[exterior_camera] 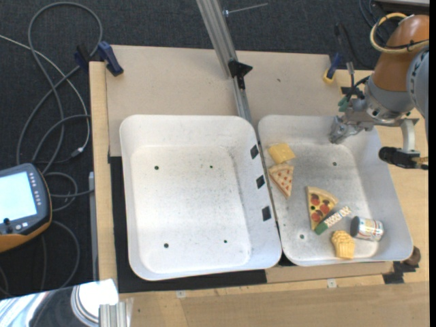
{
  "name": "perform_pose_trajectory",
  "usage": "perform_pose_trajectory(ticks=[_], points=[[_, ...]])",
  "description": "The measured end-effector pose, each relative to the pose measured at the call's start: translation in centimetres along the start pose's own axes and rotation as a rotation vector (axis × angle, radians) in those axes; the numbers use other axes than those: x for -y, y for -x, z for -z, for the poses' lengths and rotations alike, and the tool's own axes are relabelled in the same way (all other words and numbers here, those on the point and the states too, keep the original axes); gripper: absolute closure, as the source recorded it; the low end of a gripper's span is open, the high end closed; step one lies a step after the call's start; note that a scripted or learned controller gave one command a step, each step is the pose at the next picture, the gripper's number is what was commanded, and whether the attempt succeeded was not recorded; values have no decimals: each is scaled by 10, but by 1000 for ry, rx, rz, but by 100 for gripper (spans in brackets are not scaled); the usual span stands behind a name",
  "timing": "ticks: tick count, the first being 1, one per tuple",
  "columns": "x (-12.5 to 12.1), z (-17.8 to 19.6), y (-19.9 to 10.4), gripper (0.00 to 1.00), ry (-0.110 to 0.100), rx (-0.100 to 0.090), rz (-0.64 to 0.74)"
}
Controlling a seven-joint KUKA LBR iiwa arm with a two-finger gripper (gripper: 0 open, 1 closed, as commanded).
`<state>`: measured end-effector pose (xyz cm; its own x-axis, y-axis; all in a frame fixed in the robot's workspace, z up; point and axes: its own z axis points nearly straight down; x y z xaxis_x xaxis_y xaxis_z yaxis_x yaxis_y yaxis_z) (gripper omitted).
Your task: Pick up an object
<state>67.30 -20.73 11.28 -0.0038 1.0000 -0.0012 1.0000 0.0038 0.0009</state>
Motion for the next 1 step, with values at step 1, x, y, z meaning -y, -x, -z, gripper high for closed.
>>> perform_pose_trajectory(ticks=[1], points=[[-6,66,2,100,9,2,-2]])
